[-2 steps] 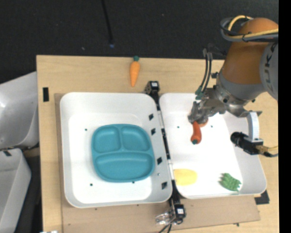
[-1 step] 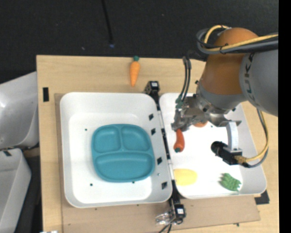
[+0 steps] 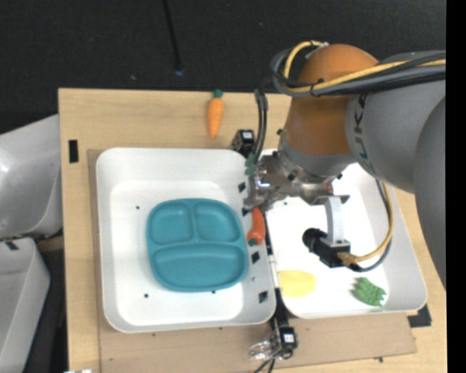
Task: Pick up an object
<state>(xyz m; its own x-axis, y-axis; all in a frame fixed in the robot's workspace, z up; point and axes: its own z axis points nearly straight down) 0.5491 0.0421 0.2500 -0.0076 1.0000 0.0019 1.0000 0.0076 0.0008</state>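
Note:
My gripper [image 3: 255, 208] hangs over the divider between the two bins, under the orange wrist [image 3: 326, 103]. A small orange-red object [image 3: 255, 228] sticks out downward from between its fingertips, over the inner rim of the left bin, and the fingers are shut on its top end. In the right bin [image 3: 396, 239] lie a yellow piece [image 3: 297, 283] near the front left and a green leafy piece [image 3: 368, 291] at the front right. A teal divided plate [image 3: 196, 243] lies in the left bin [image 3: 116, 208].
A toy carrot [image 3: 215, 115] lies on the wooden bench behind the left bin. A black connector with a yellow cable [image 3: 330, 249] hangs from the arm over the right bin. The arm's bulk covers the back of the right bin.

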